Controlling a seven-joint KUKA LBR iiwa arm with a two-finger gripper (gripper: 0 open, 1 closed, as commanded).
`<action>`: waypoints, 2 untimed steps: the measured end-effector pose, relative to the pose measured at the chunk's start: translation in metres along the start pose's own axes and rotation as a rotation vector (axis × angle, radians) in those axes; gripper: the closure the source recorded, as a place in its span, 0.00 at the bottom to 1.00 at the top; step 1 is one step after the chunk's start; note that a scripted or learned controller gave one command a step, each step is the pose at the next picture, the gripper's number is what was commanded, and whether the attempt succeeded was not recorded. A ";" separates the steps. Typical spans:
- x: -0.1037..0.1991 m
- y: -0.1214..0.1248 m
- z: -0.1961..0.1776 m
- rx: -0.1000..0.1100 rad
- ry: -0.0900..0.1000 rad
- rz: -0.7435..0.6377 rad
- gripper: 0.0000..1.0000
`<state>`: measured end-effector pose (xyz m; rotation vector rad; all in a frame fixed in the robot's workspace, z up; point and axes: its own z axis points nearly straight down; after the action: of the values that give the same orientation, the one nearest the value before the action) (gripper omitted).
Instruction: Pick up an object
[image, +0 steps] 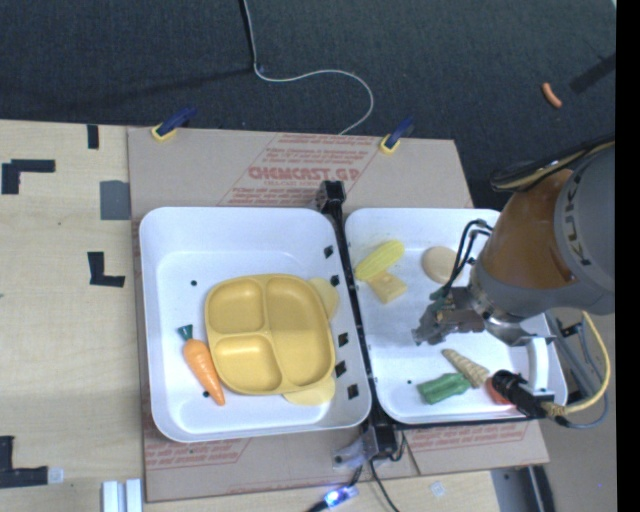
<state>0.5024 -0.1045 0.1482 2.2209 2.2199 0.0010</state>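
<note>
The grey arm (560, 240) reaches in from the right side, and its orange band sits just above the wrist. The wrist points down and to the left. The gripper (440, 325) is low, dark, and seen from above.

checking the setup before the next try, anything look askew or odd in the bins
The yellow tray sits tilted in the left bin, with a pale piece poking out beneath its lower right corner. Otherwise nothing stands out.
</note>
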 end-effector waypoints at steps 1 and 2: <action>0.000 0.002 -0.042 -0.001 0.000 -0.002 1.00; 0.001 0.002 -0.078 0.000 0.000 -0.002 1.00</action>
<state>0.5045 -0.1036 0.2260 2.2185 2.2227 0.0011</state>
